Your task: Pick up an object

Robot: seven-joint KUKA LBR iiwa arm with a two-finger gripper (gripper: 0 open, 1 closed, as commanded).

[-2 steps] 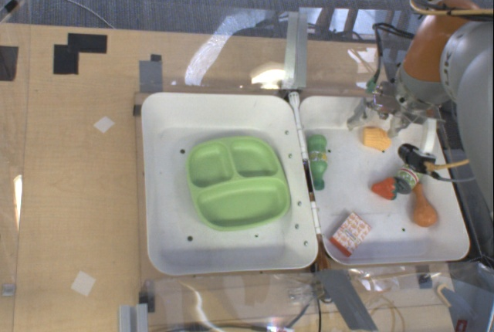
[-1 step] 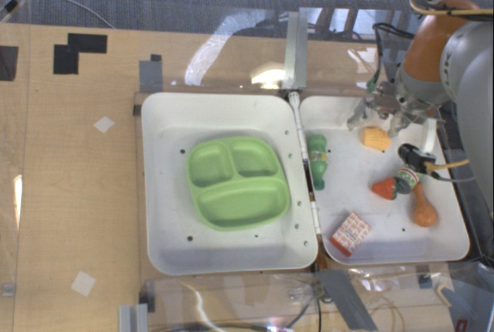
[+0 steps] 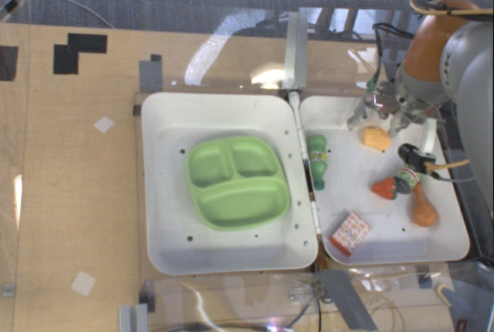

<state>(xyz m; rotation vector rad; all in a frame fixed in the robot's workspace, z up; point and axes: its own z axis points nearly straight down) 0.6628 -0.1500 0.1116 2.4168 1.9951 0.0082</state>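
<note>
Approach step. Gripper (image 3: 384,116) sits at 12 o'clock of the right-hand shallow white bin (image 3: 455,245). Spread or closed: cannot tell at this slant, and nothing is seen in its hold.

Likely target is the pale yellow wedge-shaped block (image 3: 377,139), on the bin floor just beside the gripper at its 6 o'clock.

Next move, as I judge it: centre over the wedge, descend, close.

The wedge's upper edge blurs into the wrist hardware. The red strawberry-like piece (image 3: 384,188) and orange pear-shaped piece (image 3: 422,211) at 4 o'clock are too small to identify.

Green divided plate (image 3: 238,184) in left bin (image 3: 166,245)
</note>
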